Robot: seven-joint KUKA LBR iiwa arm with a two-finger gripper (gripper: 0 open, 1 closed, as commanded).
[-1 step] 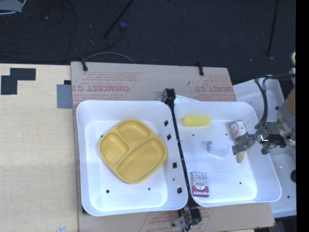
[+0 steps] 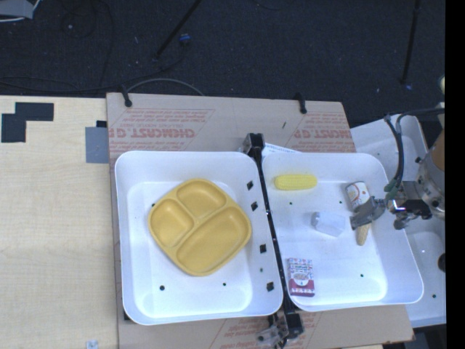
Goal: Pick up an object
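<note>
We see the gripper [image 2: 367, 220] low over the right side of the right bin [image 2: 392, 282], reaching in from the right edge. Whether its jaws are spread or pressed together we cannot tell; the dark fingertips blur together. Just beside them lies a small tan piece [image 2: 361, 235], its long axis running roughly top to bottom and slightly tilted, touching or nearly touching the fingers — we can't say it is held. A small round white-and-brown item [image 2: 356, 193] sits just above it.

To the left, a pale translucent cup [image 2: 328, 223] lies on its side near the bin's middle. A yellow corn cob [image 2: 295, 182] lies with its long axis left to right near the far wall, close to the divider. A red and white packet [image 2: 301, 277] lies by the near left corner, upright in the view.

The left bin [image 2: 138, 282] holds a yellow divided plate [image 2: 200, 226] — turned diagonally, with bare floor all round it.
</note>
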